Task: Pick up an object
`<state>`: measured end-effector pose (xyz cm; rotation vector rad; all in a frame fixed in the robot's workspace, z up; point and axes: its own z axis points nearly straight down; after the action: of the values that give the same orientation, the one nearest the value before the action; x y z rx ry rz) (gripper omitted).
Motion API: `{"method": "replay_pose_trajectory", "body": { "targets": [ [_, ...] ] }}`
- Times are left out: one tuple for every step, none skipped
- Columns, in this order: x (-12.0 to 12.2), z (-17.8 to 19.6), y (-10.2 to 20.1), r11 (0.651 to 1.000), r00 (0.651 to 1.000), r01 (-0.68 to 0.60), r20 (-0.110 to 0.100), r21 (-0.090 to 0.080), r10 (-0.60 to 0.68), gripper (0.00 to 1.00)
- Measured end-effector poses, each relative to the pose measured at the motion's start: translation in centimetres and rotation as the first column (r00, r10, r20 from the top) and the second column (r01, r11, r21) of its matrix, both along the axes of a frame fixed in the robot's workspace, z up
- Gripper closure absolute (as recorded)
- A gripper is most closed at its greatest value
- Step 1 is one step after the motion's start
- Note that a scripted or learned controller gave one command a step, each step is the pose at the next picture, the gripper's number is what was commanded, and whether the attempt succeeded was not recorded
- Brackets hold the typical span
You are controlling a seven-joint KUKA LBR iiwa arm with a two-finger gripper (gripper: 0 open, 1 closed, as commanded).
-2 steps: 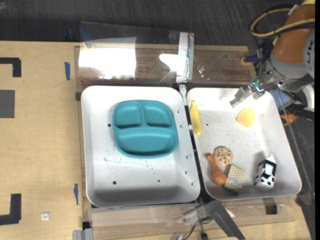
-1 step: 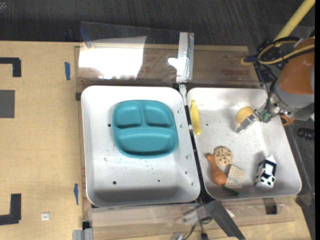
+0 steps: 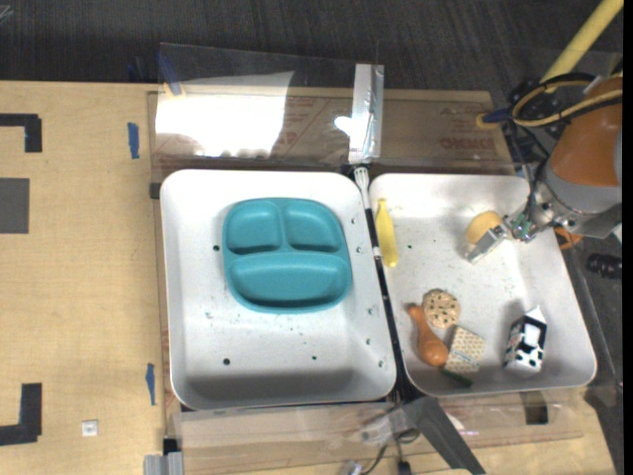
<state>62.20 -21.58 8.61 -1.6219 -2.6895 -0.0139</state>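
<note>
The fingers [image 3: 492, 238] touch a yellowish lump [image 3: 484, 227]; their spread is unreadable.

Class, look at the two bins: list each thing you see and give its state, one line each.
Teal divided plate: lying flat in the left bin, right side up.
Banana: lying along the right bin's left wall.
Yellow piece: resting beside the end effector.
Cookie: lying flat.
Cow carton: near the right bin's lower right corner.
</note>
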Motion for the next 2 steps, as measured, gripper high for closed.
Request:
{"method": "replay_pose_trajectory", "body": {
  "targets": [
    [2.8, 5.0, 2.1, 0.979, 0.979, 0.206, 0.001, -0.009, -0.206, 0.0],
    [1.8, 0.1, 1.4, 0.994, 0.994, 0.112, 0.002, -0.009, -0.112, 0.0]
  ]
}}
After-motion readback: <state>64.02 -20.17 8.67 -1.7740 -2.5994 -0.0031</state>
